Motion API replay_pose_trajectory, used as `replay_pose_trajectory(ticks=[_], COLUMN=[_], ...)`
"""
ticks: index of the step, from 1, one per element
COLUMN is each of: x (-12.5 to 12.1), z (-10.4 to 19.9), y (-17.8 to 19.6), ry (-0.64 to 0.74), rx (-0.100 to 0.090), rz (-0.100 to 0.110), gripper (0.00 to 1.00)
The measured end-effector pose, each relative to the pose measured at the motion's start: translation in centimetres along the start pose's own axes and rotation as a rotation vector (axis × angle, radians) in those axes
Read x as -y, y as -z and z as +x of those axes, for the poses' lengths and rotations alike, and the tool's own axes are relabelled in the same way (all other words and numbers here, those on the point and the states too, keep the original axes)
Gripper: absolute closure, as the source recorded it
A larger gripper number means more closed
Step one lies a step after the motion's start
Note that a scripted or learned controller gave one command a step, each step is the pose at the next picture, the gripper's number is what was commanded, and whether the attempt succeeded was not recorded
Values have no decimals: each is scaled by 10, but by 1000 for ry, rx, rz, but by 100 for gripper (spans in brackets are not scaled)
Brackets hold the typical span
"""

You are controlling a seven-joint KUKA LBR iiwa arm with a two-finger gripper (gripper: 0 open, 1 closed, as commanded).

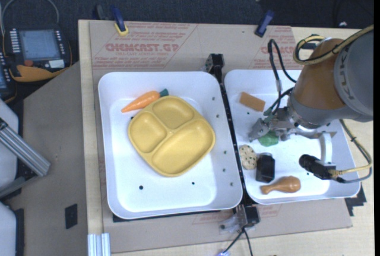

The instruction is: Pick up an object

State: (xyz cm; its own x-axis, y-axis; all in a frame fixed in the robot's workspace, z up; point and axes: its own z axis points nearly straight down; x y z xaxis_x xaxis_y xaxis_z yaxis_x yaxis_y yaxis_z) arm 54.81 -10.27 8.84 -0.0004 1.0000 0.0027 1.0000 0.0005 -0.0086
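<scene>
On the desk (89, 130), two shallow white bins were seen side by side. In the left bin (113, 148), a yellow divided plate (171, 135) was set near the middle, and an orange carrot (140, 101) was laid just beside its upper left edge, with its green top pointed right. The right bin (309, 192) was reached into by the grey arm (338, 85), whose orange band was seen above the wrist. A tan block (252, 101) was found in the upper left part of that bin. A round spotted cookie (248, 157) was placed by the bin's left wall, with a small black object (265, 167) just to its right. A brown drumstick-shaped piece (281, 186) was laid near the lower edge. The end effector (265, 132) was lowered over a green object (268, 140), which was partly covered by it near the bin's middle. Whether the fingers were spread or closed could not be told, and no object was seen held between them.
</scene>
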Motion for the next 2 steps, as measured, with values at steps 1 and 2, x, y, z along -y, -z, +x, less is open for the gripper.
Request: replay_pose_trajectory(ticks=[1, 2], x=[-2, -5], z=[-1, 1], y=[15, 58], ry=[-1, 0], rx=[3, 4], rz=[-10, -14], gripper=[100, 100])
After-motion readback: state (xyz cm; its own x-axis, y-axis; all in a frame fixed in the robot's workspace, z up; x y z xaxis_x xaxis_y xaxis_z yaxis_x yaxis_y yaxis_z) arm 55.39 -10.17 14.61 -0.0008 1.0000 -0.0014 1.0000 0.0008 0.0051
